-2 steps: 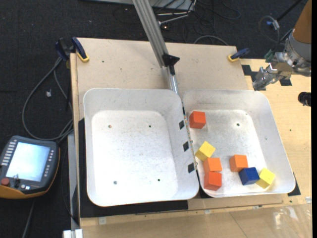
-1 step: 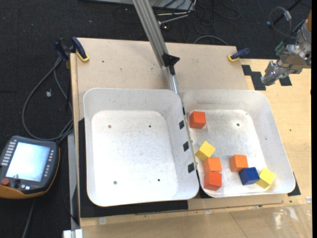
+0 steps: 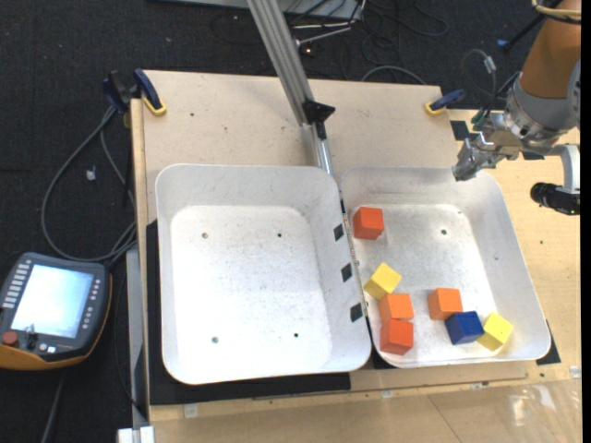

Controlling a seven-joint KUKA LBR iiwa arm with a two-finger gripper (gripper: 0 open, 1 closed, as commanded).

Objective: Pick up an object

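The right bin point(image 3: 480, 201) holds several small blocks. An orange block point(image 3: 368, 221) lies alone near the bin's upper left. A yellow block point(image 3: 382, 280) sits lower, beside two orange blocks point(image 3: 398, 321) stacked close together. Further right are another orange block point(image 3: 445, 302), a blue block point(image 3: 464, 327) and a yellow block point(image 3: 497, 330). My gripper point(image 3: 467, 166) hangs over the bin's far right corner, well away from all the blocks. Nothing shows between its fingers.
The left bin point(image 3: 185, 247) stands beside the right one. A slanted metal pole point(image 3: 282, 49) crosses the back of the bench down to the gap between the bins. Clamps point(image 3: 148, 95) sit at the bench's back corners. A teach pendant point(image 3: 51, 307) lies at left.
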